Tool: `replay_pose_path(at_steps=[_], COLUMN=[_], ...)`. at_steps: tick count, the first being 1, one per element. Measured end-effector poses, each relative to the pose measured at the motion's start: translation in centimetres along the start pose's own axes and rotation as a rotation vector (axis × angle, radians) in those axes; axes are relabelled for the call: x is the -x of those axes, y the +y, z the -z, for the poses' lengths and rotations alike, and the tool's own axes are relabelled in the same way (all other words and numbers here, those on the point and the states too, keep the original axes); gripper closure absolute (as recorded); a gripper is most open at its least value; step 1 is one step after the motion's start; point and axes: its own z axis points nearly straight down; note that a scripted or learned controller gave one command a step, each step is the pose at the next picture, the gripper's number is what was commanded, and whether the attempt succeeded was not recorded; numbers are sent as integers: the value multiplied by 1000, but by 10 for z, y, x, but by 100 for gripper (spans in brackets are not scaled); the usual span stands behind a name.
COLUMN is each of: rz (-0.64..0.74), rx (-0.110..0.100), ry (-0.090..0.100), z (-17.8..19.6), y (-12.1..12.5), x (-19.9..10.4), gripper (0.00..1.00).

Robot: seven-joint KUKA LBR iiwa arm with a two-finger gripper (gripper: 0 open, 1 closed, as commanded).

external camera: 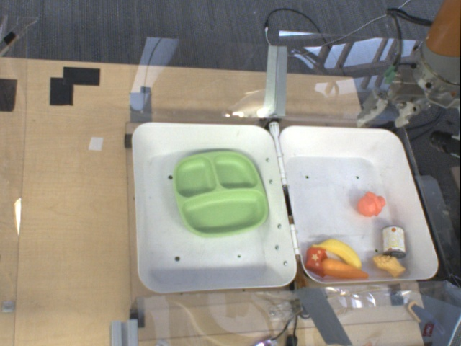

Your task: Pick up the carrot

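Right bin [346, 157]: carrot [344, 269], banana [340, 251]. Left bin [155, 265]: green plate [220, 193]. End effector [392, 107] state unclear.

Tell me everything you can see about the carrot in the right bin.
The carrot is a smooth orange toy, plastic by its look, tapering to its right end. It lies flat, nearly level across the picture, by the near wall of the right bin. A banana lies against its far side, and a red piece touches its left end.
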Motion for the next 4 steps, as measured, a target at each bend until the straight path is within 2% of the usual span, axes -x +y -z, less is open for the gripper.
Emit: replay_pose_path(at_steps=[1, 2, 3, 4], rz=[7, -211, 40, 9], rx=[6, 3, 4, 2], ry=[-1, -1, -1, -1], z=[12, 142, 157, 156], y=[2, -14, 17, 16], x=[-1, 55, -20, 50], gripper=[100, 100, 100, 100])
